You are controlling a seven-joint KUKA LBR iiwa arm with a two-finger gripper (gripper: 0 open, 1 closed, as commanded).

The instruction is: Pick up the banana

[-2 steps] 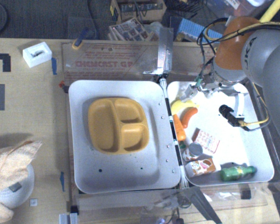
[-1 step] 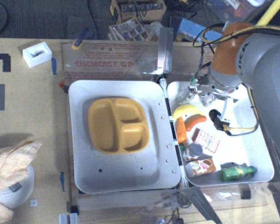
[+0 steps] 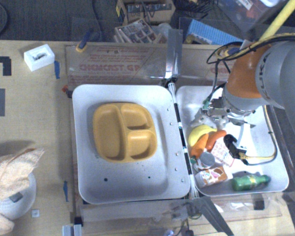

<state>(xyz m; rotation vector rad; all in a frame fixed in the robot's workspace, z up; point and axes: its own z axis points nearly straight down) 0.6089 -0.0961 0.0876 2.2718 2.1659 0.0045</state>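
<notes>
Reading "CHEMCRST" — cardboard [image 3: 119, 65] behind bins

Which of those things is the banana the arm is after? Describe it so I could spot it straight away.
Look at the right-hand white bin, the one the grey and orange arm reaches into. Near that bin's left wall, just below the gripper, lies the banana. It is the pale yellow, rounded shape, touching an orange carrot on its lower side; the green bottle lies farther down near the front rim.
</notes>
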